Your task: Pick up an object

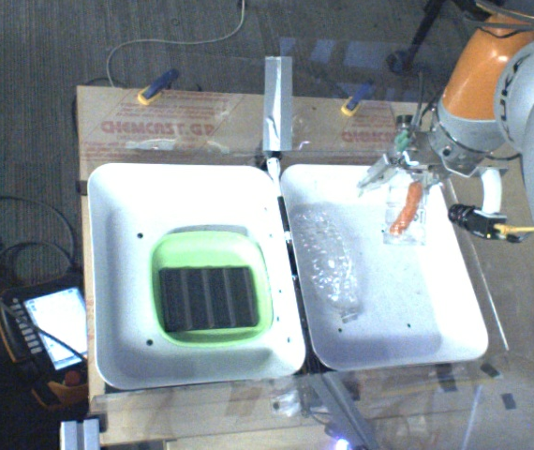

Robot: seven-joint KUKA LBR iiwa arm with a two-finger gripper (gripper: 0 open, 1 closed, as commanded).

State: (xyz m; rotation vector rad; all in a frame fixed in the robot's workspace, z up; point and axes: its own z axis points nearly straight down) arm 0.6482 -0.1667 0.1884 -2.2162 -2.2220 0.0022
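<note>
My gripper (400, 169) hangs over the far part of the right bin (454, 340), below the arm's orange band. Directly beneath it is a clear plastic packet with an orange piece inside (405, 212), standing lengthwise. The packet's top meets the gripper and its lower end is near the bin floor. I cannot tell whether the packet is lifted or resting. A crumpled clear plastic item (327, 257) lies in the left half of the same bin.
The left bin (117, 204) holds a green tub (175, 251) with a black ribbed insert (207, 298). A metal divider post (275, 111) stands at the back between the bins. Clamps (156, 86) (357, 99) sit on the cardboard behind. A tablet lies on the floor at left.
</note>
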